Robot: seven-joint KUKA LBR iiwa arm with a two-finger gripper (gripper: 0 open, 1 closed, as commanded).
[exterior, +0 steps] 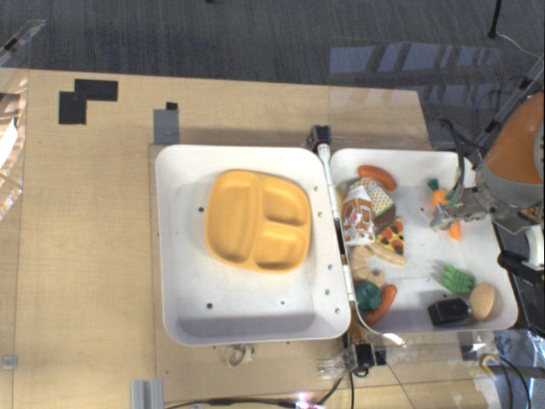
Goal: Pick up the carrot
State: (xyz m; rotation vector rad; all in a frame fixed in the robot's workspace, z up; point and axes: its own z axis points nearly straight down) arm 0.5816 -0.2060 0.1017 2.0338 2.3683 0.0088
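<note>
1. Hovering low at the right bin's [423, 313] far right side, the fingers [449, 215] sit over the carrot [441, 199]; whether they are apart, together or clamped on it cannot be told.
2. Lying beside its green top, the carrot shows orange on both sides of the metal tips, so the arm seems placed for a straight-down grasp.
3. Clustered at the bin's left are a sausage [377, 176], carton [361, 214] and pizza slice [392, 242], well apart.
4. Sitting in the left bin [183, 254] is a yellow divided tray [259, 220].
</note>
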